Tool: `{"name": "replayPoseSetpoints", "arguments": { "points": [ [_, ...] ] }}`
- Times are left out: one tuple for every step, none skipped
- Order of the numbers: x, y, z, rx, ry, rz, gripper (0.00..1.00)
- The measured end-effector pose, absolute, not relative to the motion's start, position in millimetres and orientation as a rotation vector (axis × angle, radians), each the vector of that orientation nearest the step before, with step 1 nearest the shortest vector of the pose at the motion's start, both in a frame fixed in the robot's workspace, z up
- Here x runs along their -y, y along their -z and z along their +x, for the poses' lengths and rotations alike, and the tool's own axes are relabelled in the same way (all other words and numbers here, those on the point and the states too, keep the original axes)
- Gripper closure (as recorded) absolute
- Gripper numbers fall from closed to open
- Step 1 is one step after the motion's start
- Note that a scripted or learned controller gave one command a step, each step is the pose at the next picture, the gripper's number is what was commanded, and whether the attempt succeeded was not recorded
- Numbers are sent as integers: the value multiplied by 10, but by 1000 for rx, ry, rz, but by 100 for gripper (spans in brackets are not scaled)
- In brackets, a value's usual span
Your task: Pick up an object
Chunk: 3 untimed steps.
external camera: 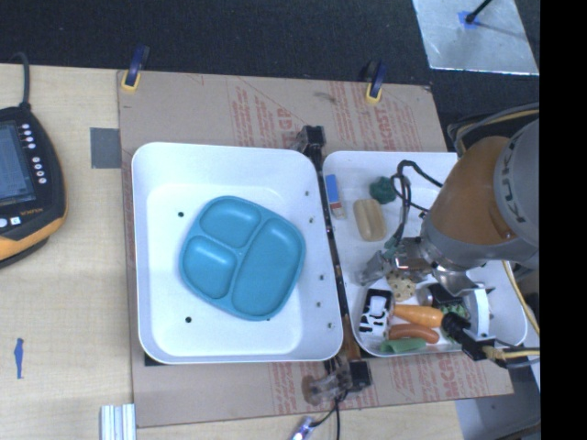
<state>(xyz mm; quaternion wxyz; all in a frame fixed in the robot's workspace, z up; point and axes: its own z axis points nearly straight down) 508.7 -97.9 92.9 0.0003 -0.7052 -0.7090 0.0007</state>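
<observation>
- Left bin [147,246]: a blue plate [242,257] lies mid-floor, with bare white floor between it and every wall.
- Right bin [353,168]: objects crowd the near edge, a carrot [417,315] just beside a black-and-white box [373,309]; a tan block [370,219] lies farther back.
- Gripper [404,266] sits low over the clutter, under the arm [481,200]; whether it grips anything, I cannot tell.

Robotics lab, clamped cardboard sheet [275,99], teach pendant [23,186], two white bins [147,246]
</observation>
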Motion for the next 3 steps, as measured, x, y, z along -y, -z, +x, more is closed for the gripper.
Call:
{"name": "replayPoseSetpoints", "arguments": {
  "points": [
    [1028, -927, 5050, 2229, -2, -2215, 0],
    [940, -925, 5097, 2229, -2, -2216, 0],
    [956, -1035, 5103, 2233, -4, -2215, 100]
  ]
}}
